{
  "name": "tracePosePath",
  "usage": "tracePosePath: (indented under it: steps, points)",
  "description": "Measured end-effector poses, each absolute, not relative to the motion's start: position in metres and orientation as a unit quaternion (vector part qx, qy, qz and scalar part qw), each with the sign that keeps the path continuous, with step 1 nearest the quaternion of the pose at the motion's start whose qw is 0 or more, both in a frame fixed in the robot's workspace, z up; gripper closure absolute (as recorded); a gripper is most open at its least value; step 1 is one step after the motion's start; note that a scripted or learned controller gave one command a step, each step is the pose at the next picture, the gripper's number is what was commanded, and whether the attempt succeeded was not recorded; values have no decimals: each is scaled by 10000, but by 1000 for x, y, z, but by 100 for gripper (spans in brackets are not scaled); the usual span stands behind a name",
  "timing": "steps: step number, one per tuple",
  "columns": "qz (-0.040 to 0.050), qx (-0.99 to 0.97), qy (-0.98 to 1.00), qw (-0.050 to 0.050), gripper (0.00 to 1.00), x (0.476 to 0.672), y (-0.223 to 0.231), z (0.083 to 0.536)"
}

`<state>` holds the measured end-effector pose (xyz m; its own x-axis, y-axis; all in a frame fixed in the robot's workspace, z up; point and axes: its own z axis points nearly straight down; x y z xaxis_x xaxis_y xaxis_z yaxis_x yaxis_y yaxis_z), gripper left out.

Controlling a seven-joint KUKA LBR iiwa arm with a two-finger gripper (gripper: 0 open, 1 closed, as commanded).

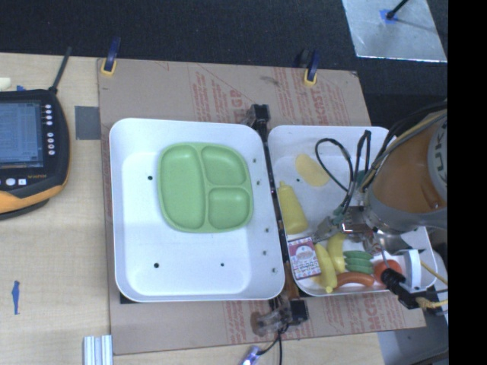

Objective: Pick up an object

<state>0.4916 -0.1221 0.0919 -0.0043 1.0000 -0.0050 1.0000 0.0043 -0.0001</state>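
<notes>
A heap of small toy foods is lying in the near half of the right bin [283,139], toward the frame's five o'clock: a yellow banana [326,263], a green pod-like piece [357,262] just beside it at three o'clock, and a red-orange sausage shape [355,280] touching the heap's six o'clock edge. A yellow squeeze bottle [291,210] is lying along the bin's nine o'clock wall, with a small red-and-white packet [303,258] just beyond its six o'clock end. A pale yellow chip-like piece [311,169] is resting alone toward the bin's twelve o'clock side.

The gripper [344,226] is hovering low over the heap, just at twelve o'clock of the banana; whether its metal tips are spread or pressed together cannot be made out, and nothing is visibly pinched between them. The grey arm with its orange band [407,173] is reaching in from three o'clock, black cables looping above the bin.

At nine o'clock, the left bin [190,276] is holding a green divided plate [204,186] in its far half. Both bins are sitting on a brown cardboard sheet [190,90] held by clamps. A teach pendant [27,150] is lying at the bench's far nine o'clock edge.
</notes>
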Motion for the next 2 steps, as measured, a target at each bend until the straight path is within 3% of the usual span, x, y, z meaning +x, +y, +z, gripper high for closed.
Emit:
tracePosePath:
  steps: [1, 2]
  points:
    - [-26, 7035, 7107, 10, 100, 491, -122, 102]
    - [6, 7051, 7091, -10, 100, 522, -36, 192]
